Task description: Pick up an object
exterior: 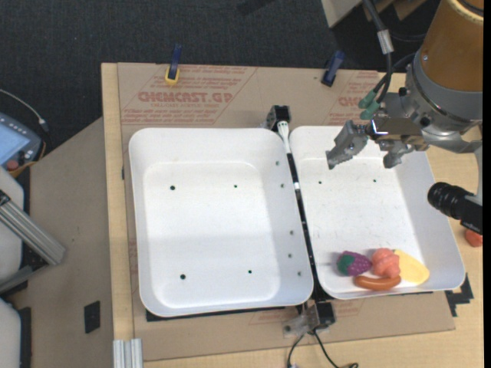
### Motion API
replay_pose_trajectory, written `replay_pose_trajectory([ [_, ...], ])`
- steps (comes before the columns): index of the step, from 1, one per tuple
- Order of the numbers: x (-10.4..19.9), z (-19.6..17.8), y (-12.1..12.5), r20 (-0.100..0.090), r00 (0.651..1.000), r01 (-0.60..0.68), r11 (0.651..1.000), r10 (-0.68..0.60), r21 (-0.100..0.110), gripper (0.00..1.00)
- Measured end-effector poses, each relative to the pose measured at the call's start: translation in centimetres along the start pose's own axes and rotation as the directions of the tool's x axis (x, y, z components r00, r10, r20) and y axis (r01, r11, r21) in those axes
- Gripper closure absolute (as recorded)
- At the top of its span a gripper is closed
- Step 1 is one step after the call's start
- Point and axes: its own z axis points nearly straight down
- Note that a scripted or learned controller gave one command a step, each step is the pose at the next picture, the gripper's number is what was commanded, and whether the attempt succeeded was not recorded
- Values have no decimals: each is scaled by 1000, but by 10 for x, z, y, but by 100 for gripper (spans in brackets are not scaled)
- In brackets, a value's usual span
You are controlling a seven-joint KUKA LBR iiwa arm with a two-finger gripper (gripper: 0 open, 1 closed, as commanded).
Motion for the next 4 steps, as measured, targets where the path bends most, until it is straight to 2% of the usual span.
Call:
replay_pose_trajectory([
  [1,-15,-66,0,2,1000,-9,1000,9,2,0],
  [2,-14,-72,1,3,1000,-9,1000,9,7,100],
  [3,-43,94,0,3,1000,-15,999,15,29,100],
  [4,11,19,37,2,1000,-5,1000,5,2,100],
])
